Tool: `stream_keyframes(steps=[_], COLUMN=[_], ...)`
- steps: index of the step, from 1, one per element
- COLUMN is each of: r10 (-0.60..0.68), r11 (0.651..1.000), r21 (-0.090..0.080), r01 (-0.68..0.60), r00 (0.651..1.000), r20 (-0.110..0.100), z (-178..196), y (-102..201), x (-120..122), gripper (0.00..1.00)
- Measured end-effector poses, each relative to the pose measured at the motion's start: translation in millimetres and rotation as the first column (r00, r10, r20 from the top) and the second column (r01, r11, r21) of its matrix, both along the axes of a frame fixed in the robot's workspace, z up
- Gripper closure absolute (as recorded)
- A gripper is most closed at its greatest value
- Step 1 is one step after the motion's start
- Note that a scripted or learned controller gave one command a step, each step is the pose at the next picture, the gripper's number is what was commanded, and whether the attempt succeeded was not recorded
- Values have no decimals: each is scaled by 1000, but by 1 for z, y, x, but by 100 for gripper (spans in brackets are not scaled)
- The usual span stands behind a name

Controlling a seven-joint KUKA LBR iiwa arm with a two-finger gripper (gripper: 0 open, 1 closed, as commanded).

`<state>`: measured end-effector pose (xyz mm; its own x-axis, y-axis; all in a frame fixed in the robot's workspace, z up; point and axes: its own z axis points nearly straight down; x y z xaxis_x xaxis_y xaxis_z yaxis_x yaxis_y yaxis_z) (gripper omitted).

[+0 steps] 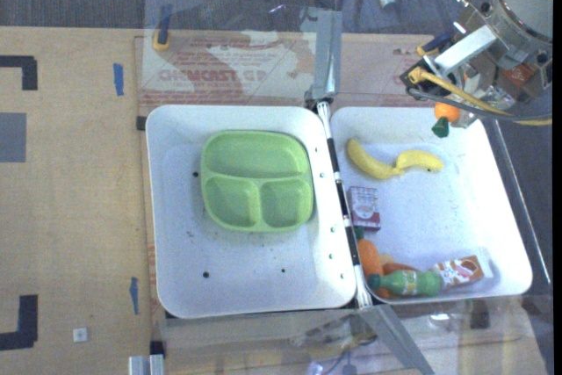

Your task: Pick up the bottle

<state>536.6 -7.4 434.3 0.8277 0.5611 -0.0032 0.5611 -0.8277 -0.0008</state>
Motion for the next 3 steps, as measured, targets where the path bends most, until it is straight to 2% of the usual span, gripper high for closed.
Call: stream_keyframes(steps=[1,2,3], r10=[178,209,-59], r11=[984,978,998], r21=[0,2,9], r01=[-178,-209,59], r00=[984,978,998], r20=[2,-1,10], z=[0,-181,-334], y=[103,74,133], x=[24,33,18], gripper=[100,100,100])
